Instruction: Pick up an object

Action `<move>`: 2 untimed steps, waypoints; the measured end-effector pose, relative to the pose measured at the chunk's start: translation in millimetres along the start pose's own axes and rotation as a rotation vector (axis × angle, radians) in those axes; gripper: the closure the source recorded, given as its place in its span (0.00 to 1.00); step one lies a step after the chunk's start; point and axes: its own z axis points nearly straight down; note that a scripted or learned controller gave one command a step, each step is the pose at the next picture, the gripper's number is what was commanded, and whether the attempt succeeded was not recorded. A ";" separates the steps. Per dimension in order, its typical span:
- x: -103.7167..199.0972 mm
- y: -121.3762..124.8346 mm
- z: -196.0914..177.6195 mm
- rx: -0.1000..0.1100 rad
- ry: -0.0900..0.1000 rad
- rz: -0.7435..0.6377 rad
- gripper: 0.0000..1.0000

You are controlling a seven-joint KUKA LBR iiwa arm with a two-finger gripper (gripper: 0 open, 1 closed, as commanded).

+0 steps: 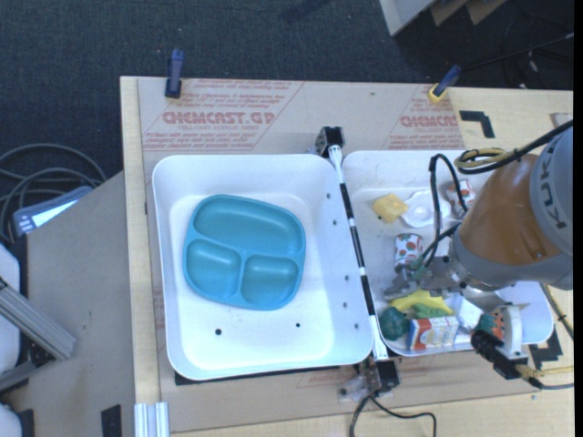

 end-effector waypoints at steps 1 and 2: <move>-7.8 27.4 -0.2 -0.003 -0.002 -0.001 0.00; -5.0 134.2 -0.5 0.000 0.000 -0.001 0.00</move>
